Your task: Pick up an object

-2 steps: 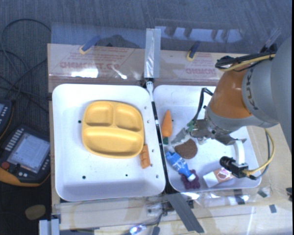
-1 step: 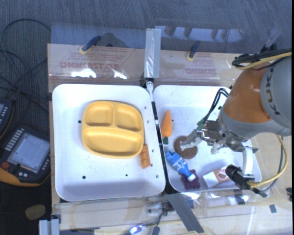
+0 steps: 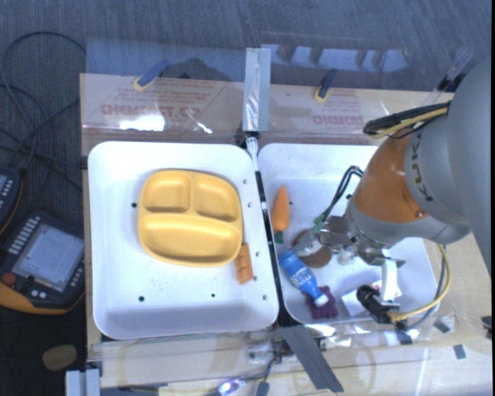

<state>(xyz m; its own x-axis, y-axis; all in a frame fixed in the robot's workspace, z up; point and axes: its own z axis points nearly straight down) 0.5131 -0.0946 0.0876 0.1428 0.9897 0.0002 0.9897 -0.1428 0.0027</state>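
The left bin (image 3: pixel 115 304) is carrying a yellow divided tray (image 3: pixel 190 217), and a small orange piece (image 3: pixel 244 264) is lying just beside the tray's right edge, near the wall that divides the two bins.

In the right bin (image 3: pixel 313 184), a carrot (image 3: pixel 280 207) is lying upright along the left side. Below it, a blue bottle (image 3: pixel 300 274) is slanting toward the bin's front, with a purple item (image 3: pixel 322 304) touching its lower end. A round brown object (image 3: pixel 313 252) is sitting just beside the bottle's upper end.

The gripper (image 3: pixel 334 236) is hanging over this brown object, under the orange band of the arm. How its jaws are standing cannot be told, since the wrist is covering them.

The likely target is the brown object or the bottle next to it. Risk: these things are crowding together, so a descending finger may be landing on the bottle instead of clearing it, pushing it aside or closing on two things at once. The bottle, being round, may also be rolling away on contact.
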